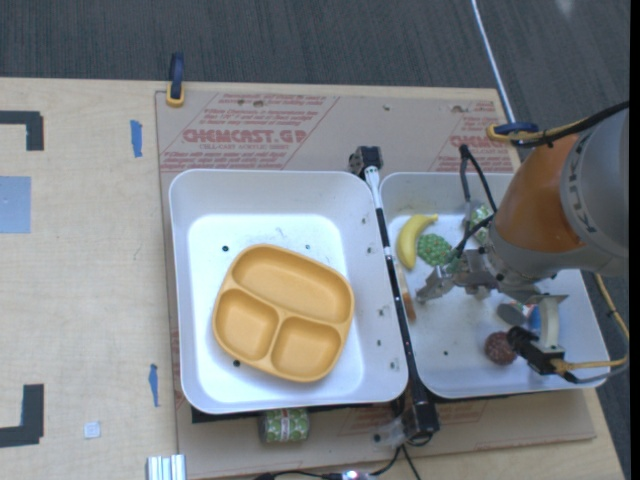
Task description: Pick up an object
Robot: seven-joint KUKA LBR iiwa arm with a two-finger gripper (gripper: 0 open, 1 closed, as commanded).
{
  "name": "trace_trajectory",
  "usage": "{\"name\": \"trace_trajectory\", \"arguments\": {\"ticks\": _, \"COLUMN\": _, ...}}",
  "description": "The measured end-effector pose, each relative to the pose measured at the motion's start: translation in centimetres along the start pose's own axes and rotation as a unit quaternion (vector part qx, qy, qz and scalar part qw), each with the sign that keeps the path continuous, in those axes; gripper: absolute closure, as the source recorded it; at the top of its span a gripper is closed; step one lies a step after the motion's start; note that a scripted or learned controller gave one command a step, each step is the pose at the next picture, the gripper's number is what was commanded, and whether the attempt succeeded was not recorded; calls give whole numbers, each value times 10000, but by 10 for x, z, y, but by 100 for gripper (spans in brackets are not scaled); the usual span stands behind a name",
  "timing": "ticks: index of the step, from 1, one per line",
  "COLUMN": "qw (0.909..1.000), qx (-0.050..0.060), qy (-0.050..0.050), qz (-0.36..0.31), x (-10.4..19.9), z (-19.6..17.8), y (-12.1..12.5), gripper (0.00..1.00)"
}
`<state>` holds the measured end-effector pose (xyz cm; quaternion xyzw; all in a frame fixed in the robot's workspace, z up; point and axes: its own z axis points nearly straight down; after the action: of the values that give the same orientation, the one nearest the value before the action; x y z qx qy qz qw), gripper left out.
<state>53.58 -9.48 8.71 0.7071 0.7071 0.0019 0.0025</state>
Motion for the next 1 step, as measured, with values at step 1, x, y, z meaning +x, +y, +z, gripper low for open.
{"name": "trace_trajectory", "arguments": {"ticks": 1, "qw": 10000, "qx": -10, "qy": -4, "qz": 3, "x": 1, "z": 0, "y": -2, "gripper": 0}}
